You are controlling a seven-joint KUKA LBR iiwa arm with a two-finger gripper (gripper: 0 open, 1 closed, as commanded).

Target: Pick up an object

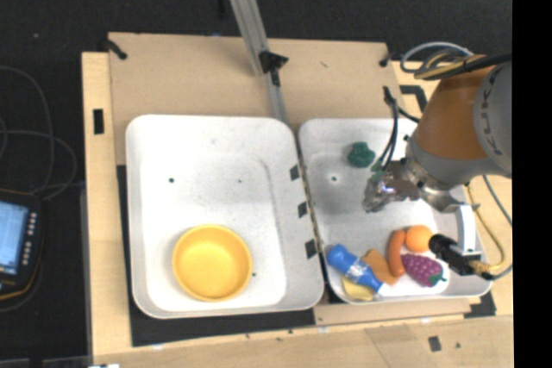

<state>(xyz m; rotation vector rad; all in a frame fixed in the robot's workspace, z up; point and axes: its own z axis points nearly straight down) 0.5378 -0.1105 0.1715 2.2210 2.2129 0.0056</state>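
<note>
- The gripper (378, 192) hangs over the middle of the right bin (332, 142); whether its jaws are parted or closed cannot be told, and nothing shows between them.
- A small green object (360, 154) lies just beyond the gripper, apart from it.
- Toy food clusters at the right bin's near edge: orange (417, 237), purple grapes (423, 269), blue item (343, 258).
- A yellow bowl (212, 261) sits in the left bin (207, 151).

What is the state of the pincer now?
Pincer: over the right bin; open or closed cannot be told.
</note>
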